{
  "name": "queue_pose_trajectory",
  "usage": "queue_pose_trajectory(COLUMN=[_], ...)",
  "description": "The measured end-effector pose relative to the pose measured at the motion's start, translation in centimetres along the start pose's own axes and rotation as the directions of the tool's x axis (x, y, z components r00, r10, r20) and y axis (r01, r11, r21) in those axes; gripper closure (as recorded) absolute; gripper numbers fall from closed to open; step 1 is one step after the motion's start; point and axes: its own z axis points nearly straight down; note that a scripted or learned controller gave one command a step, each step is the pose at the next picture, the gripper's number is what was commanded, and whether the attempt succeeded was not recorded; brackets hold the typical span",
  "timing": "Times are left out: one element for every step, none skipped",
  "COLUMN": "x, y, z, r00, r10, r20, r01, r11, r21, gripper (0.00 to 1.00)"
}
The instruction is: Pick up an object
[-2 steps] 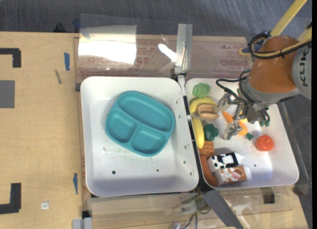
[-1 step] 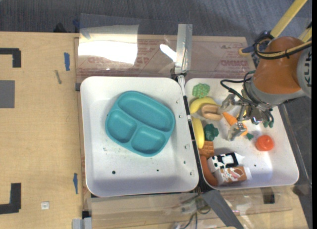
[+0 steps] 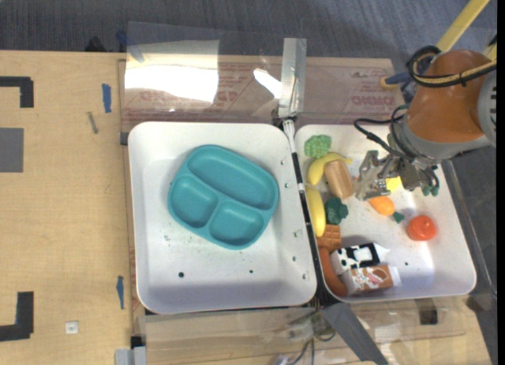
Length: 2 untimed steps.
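My gripper (image 3: 377, 180) hangs low over the middle of the right bin (image 3: 451, 265), under the orange wrist band. A tan cylinder (image 3: 338, 179) lies just left of it. An orange piece (image 3: 382, 206) sits right below it, and a small yellow piece (image 3: 393, 185) shows against its right side. Whether anything is in its grasp is not visible. Further off lie a red tomato (image 3: 421, 228), two yellow bananas (image 3: 316, 207), a green leafy piece (image 3: 317, 147) and a dark green piece (image 3: 337, 212).
A cow-patterned carton (image 3: 359, 256) and a brown box (image 3: 371, 278) lie at the right bin's front, with an orange waffle-like piece (image 3: 330, 237) beside them. The left bin (image 3: 150, 261) holds a teal divided plate (image 3: 224, 195). A clear panel stands behind both bins.
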Motion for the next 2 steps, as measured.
queue_pose_trajectory(x=[6.54, 5.98], y=[1.18, 1.19], z=[1.88, 1.65], r00=[0.994, 0.994], r10=[-0.109, -0.11], r20=[-0.031, -0.012], r01=[0.109, 0.11], r11=[0.994, 0.994], r21=[-0.007, -0.002], gripper=[1.0, 0.0])
